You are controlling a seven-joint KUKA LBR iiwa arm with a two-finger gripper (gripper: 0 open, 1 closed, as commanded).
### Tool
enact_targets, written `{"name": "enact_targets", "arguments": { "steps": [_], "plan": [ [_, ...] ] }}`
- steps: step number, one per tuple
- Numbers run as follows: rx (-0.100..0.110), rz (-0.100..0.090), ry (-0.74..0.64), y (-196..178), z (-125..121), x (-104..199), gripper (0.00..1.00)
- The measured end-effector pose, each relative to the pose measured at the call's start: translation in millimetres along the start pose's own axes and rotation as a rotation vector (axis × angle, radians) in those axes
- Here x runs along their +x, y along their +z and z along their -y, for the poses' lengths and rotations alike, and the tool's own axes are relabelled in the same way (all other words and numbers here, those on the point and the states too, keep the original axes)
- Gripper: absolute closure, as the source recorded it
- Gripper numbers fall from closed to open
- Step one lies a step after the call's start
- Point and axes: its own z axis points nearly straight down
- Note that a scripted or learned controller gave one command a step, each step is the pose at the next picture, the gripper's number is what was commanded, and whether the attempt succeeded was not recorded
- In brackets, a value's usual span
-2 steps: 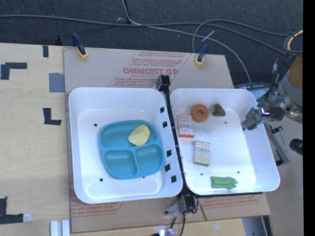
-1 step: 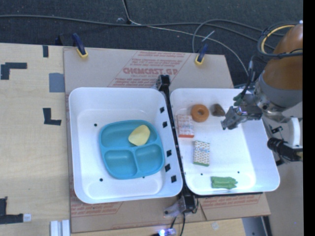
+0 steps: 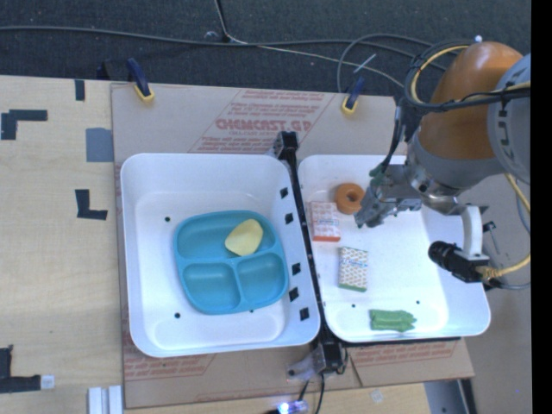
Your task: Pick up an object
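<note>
My gripper (image 3: 371,213) hangs over the upper middle of the right bin (image 3: 448,310), just right of a brown ring-shaped doughnut (image 3: 348,197). A red-and-white packet (image 3: 324,221) lies by the divider. Below it sits a pale patterned sachet (image 3: 353,268), and a green item (image 3: 392,320) rests near the bin's front wall. In the left bin (image 3: 147,188), a blue sectioned plate (image 3: 198,274) carries a yellow object (image 3: 244,237). Nothing shows between the gripper's tips.
A black divider strip (image 3: 297,231) runs between the bins. Cables arc over the dark floor behind the bench, and two clamps (image 3: 141,84) pin the cardboard sheet's far edge. The arm's grey-and-orange body (image 3: 466,119) covers the right bin's upper right.
</note>
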Motion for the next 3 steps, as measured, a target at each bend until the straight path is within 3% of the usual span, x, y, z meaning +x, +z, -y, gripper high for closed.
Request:
{"name": "enact_targets", "arguments": {
  "steps": [1,2,3],
  "plan": [
    [0.001,-0.001,-0.001,15,9,49,1.0],
    [-0.001,-0.001,-0.004,14,-1,103,1.0],
    [0.002,0.0,-0.003,34,5,160,1.0]
  ]
}}
